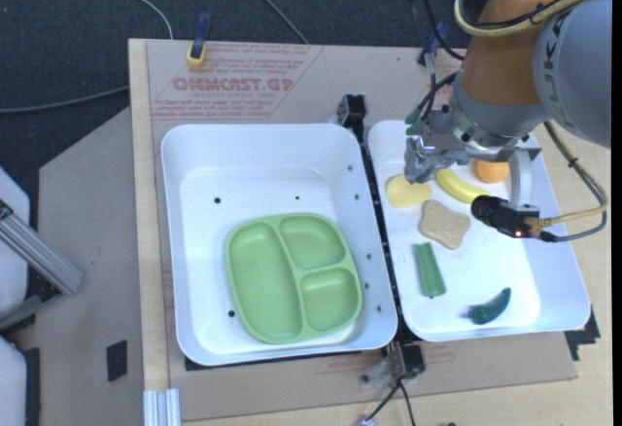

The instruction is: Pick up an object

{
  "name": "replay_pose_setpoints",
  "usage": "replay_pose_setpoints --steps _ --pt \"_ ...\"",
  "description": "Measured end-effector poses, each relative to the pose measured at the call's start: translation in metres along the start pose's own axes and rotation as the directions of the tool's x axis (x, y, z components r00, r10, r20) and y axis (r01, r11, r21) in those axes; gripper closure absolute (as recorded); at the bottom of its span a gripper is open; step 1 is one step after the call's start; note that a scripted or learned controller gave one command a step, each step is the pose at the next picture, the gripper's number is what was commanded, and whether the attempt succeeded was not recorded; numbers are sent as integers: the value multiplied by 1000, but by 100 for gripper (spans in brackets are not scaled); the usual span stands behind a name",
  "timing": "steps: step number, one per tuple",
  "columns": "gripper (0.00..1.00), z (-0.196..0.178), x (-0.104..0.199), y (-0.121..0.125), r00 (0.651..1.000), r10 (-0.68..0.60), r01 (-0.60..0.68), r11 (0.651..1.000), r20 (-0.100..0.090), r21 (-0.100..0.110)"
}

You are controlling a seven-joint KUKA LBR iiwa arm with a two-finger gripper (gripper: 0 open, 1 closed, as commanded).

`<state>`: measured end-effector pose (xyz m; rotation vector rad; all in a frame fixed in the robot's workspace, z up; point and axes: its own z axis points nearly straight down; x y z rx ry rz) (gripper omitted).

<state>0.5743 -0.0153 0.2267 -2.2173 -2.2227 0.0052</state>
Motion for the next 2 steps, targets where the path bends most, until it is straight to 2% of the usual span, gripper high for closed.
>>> replay_pose_setpoints --steps 1,2 --pt "100 -3 50 24 1000 -4 4 1000 -1 -2" --pt "100 10 93 64 1000 -3 3 1000 0 -2"
